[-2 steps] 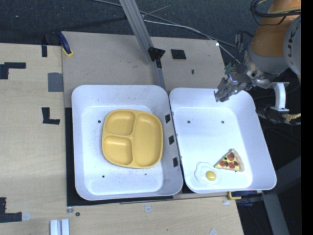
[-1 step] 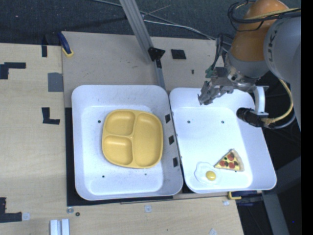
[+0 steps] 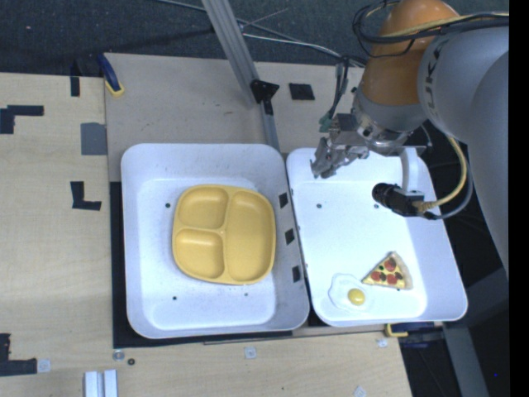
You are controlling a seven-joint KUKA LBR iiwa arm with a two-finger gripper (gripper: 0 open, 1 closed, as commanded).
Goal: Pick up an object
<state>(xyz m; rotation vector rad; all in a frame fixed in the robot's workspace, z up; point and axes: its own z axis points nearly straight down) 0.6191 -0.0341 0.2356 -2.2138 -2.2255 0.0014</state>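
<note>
The gripper (image 3: 324, 165) hangs over the right bin (image 3: 438, 246) at its eleven o'clock corner, with nothing visible between its fingers; they look nearly closed, though the small, dark view makes that uncertain. Toward five o'clock in that bin lie a pizza slice (image 3: 388, 272) and, just beside it at its eight o'clock, a fried egg (image 3: 350, 294). The left bin (image 3: 140, 222) holds a yellow divided plate (image 3: 224, 233) near its centre.

Yellow divided plate (image 3: 223, 233), white bins (image 3: 140, 222), red-dotted pizza slice (image 3: 388, 272) (orange crust)
</note>
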